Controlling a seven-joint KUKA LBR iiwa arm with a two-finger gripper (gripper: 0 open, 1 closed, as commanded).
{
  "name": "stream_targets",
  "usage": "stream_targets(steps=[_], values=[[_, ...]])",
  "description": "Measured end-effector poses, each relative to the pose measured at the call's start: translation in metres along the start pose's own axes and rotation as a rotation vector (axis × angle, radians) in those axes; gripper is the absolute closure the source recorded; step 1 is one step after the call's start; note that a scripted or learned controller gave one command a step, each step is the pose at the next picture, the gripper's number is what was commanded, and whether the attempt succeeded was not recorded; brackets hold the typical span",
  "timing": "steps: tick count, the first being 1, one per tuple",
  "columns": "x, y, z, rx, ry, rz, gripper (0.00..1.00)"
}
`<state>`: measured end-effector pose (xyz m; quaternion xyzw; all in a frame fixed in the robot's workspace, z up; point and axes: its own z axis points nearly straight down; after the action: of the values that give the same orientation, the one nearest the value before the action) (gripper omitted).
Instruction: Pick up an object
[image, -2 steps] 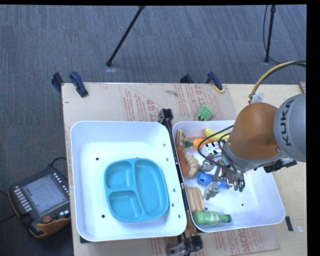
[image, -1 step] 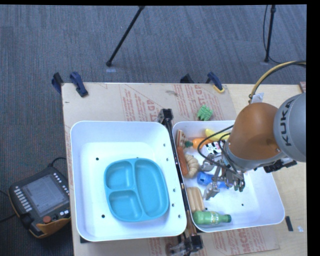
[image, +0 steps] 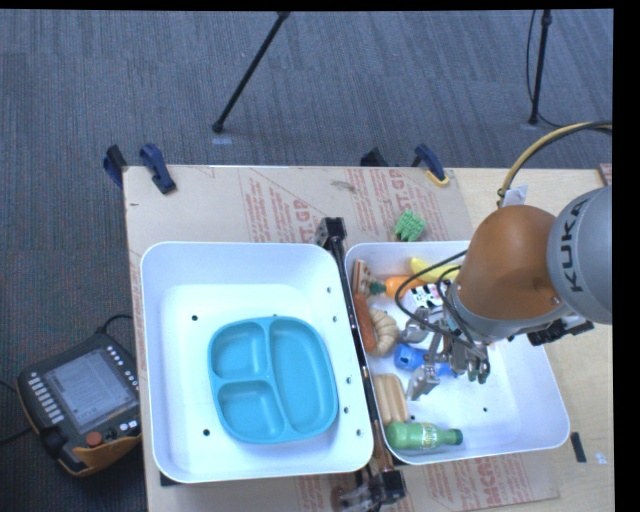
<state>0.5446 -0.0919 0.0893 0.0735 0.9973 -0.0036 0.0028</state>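
Reading the arm (image: 590, 255) first, I can make out white letters "KUK" on its grey casing at the right edge, and red printing runs across the brown cardboard surface (image: 280, 195), too small and slanted for me to read. My arm reaches in from the right, its rounded orange band (image: 510, 265) bulging over the right bin (image: 545, 415), with the wrist pointing down and leftward into the pile. The gripper (image: 432, 380) hangs low over the bin's middle, just beside a small blue object (image: 408, 357); whether its metal fingers are spread or closed on anything I cannot tell from this angle. Candidates for picking all lie in the right bin: a green plastic bottle (image: 424, 435) on its side at the near wall, a tan ridged wooden piece (image: 392, 398) beside the divider, and a beige lumpy item (image: 382, 328) above that. In the left bin (image: 170, 300) sits a glossy blue three-compartment plate (image: 272, 378). A green block (image: 409, 227) rests on the cardboard beyond the right bin, and an orange-trimmed pendant (image: 82, 398) lies on the carpet.
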Motion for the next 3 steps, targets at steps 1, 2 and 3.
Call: stream_targets(steps=[1,2,3], values=[[0.0,0.0,0.0,0.0,0.0,0.0,0.0],[0.0,0.0,0.0,0.0,0.0,0.0,0.0],[0.0,0.0,0.0,0.0,0.0,0.0,0.0]])
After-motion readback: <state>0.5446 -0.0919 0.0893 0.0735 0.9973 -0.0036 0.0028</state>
